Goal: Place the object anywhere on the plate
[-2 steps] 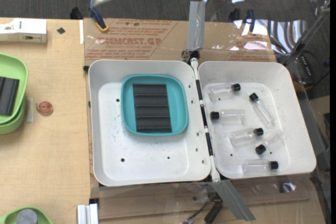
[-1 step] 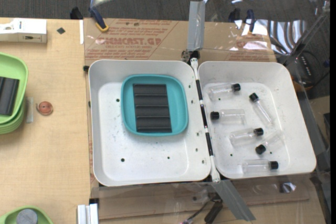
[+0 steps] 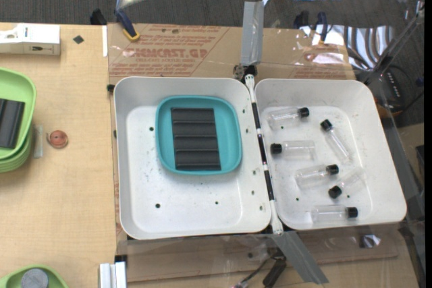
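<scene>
Arm pose: cannot be told from the camera view.
Gripper: how far open it is, and whether it has hold of anything, cannot be told.
Task's things: six clear vials with black caps, all lying on their sides on the floor of the right bin.
First vial: far left of the bin, long axis nearly left-right, cap at its right end.
Second vial: far right, slanted, cap at its upper-left end.
Third vial: mid left, long axis nearly left-right, cap at its left end, near the divide between the bins.
Fourth vial: centre, slightly tilted, cap at its right end.
Fifth vial: just beside the fourth, slanted, cap at its lower-left end.
Sixth vial: nearest the front wall, long axis left-right, cap at its right end.
Plate: teal, rounded square, in the left bin, towards its far side, well apart from every vial.
On the plate: a dark ribbed insert with ridges running left-right.
Surroundings: brown cardboard behind the bins; a green dish on the wooden bench at left.
</scene>
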Motion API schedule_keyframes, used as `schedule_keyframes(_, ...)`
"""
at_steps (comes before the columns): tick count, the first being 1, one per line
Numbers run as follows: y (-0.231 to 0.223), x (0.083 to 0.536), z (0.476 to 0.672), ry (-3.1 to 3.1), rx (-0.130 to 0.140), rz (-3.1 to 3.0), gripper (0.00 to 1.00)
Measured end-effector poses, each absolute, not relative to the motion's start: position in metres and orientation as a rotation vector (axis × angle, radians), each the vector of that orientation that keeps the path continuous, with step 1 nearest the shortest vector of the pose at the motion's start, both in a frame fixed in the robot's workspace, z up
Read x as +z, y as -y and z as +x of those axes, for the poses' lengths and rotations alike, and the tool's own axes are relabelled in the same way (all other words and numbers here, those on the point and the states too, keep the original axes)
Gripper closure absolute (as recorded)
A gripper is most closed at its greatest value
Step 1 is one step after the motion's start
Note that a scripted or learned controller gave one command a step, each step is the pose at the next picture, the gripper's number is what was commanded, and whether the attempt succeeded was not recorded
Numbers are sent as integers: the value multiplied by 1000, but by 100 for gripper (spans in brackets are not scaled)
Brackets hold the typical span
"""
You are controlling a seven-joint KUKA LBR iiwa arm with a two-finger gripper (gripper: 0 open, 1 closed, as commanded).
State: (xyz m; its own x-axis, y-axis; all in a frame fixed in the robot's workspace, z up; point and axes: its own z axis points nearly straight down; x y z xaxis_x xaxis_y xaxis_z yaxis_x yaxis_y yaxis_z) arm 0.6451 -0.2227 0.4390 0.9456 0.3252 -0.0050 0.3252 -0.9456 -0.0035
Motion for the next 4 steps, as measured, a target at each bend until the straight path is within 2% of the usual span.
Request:
schedule_keyframes(2, 223, 440, 654, 320, 5, -3123, 0)
schedule_keyframes(4, 223, 439, 652, 313, 9, -3123, 0)
